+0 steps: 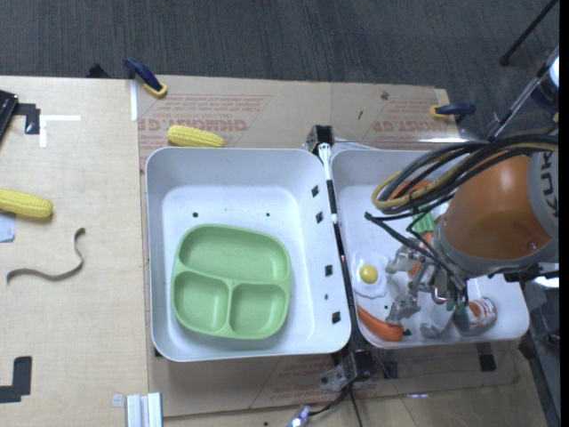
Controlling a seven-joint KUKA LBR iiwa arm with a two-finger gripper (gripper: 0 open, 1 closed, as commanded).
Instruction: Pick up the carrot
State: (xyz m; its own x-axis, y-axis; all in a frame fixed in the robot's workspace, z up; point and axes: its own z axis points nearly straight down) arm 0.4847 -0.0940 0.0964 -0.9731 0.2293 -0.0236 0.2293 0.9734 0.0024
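Note:
The carrot [377,323] is an orange, tapered piece lying at the near edge of the right bin [348,205]. My gripper [406,308] hangs low in that bin just right of the carrot, under the orange-banded wrist [492,210]. Its metal parts touch or overlap the carrot's right end, but I cannot tell whether the carrot lies between them.
A fried-egg toy [367,273] lies just above the carrot. A red-and-white object [481,313] sits right of the gripper. The left bin [160,238] holds a green divided plate [233,282]. Corn cobs [195,136] [25,204] lie outside the bins.

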